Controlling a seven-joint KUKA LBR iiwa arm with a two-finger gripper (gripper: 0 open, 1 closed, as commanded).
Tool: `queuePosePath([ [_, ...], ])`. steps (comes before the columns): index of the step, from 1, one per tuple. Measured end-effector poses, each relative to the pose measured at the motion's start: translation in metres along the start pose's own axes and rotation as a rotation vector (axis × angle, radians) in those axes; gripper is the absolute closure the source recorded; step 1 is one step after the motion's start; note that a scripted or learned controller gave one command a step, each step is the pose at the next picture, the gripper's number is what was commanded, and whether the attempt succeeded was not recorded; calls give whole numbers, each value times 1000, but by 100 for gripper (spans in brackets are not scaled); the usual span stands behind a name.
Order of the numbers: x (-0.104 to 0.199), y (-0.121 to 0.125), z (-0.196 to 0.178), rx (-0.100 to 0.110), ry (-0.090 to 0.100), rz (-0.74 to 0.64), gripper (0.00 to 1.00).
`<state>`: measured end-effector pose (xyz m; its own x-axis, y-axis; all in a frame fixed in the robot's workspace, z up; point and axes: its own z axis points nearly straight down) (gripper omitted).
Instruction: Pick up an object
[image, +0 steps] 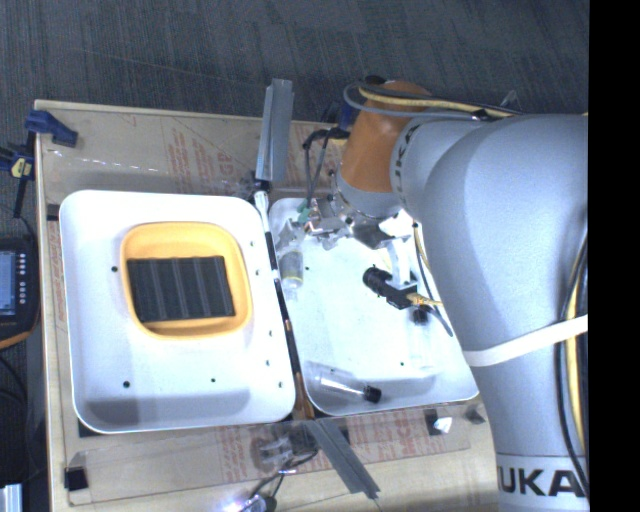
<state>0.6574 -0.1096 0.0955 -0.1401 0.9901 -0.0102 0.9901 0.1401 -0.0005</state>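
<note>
Small tube is seen just beside the pincer, which is held low, apparently to take it; whether clenched cannot be told.

A yellow-rimmed rectangular pad with a dark ribbed centre lies flat in the left bin. In the right bin, a clear black-capped tube lies sideways along the near wall, and a small clear bottle lies by the left wall.
</note>
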Motion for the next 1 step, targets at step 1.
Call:
queuePosePath([
  [1,3,1,-10,1,5,-6,100],
])
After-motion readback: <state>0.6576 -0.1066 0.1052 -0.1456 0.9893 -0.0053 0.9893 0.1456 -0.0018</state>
